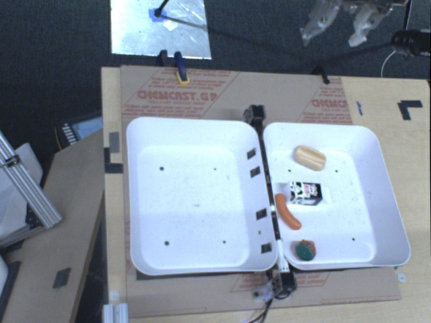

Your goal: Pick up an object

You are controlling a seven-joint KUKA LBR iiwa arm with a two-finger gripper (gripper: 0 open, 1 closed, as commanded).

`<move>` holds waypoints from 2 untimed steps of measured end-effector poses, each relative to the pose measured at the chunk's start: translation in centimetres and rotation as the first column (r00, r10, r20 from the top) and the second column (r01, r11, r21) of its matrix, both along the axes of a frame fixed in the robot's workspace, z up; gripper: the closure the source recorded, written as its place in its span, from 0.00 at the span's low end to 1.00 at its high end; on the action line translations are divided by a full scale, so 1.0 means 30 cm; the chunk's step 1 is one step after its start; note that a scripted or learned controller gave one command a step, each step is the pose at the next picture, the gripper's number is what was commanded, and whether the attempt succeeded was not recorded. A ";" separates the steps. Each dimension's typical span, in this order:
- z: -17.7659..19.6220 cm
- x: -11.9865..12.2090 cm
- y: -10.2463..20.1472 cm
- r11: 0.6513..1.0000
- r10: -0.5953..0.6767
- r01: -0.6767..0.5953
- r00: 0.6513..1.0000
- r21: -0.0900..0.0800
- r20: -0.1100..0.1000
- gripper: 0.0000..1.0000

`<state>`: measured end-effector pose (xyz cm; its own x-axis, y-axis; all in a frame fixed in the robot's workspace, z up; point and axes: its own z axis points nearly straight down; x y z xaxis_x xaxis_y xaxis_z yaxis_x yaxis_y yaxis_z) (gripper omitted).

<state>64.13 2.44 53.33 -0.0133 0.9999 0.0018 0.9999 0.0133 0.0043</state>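
The gripper (343, 25) hung at the top of the camera view, toward one o'clock from the centre of the bench, well above and beyond the far edge of the right bin (387, 200); its two pale fingers (318, 17) stood spread apart with open air between them, and nothing lay in their grasp.

Four things rested in the right bin, all in its left half; a tan bread roll (310, 157) lay toward twelve o'clock of that group, nearest the bin's far wall; a small black-and-white carton (306, 192) sat on the floor near the bin's middle, at six o'clock from the roll and apart from it; an orange hot-dog sausage (287, 211) lay aslant at about seven o'clock from the carton, just beside it, its upper end close to the divider between the two bins; a small green-and-red ball-like thing (306, 249), too small to name surely, sat at six o'clock from the carton, near the bin's front wall and apart from the sausage.

The left bin (135, 200) lay at nine o'clock from the right one, their inner walls touching along a line of black clips (259, 173); both rested on a brown cardboard sheet (202, 93) printed with red lettering; a shiny metal plate (160, 17) lay on the dark floor at eleven o'clock beyond the bench.
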 end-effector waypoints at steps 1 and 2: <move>0.004 0.091 0.321 1.000 0.000 0.000 1.000 0.002 -0.001 0.00; 0.006 0.087 0.556 1.000 -0.002 0.002 1.000 0.001 -0.001 0.00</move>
